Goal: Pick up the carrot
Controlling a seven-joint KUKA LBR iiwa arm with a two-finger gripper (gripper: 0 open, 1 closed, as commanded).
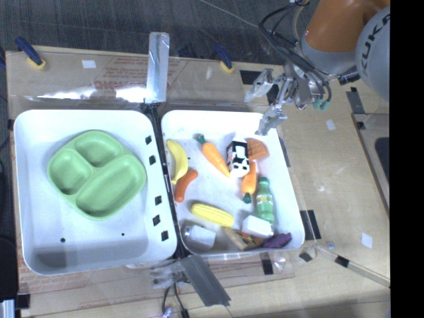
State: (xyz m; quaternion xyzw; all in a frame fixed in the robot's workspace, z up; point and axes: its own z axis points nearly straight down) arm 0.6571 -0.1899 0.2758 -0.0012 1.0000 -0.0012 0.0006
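Observation:
An orange carrot point(214, 158) with a green top lies slanted in the middle of the right bin point(289, 177). A second, smaller carrot point(249, 178) lies to its right, between a black-and-white cow toy point(237, 156) and a green bottle point(265, 201). My gripper point(265, 105) hangs above the bin's far right corner, up and to the right of both carrots. It is open, with nothing between its fingers.
The right bin also holds a banana point(175, 159), a red sausage point(185, 183), a corn cob point(212, 214), an orange bread piece point(258, 149), a white block point(257, 227), a purple eggplant point(278, 240) and a grey can point(197, 234). A green divided plate point(97, 173) sits in the left bin point(26, 197).

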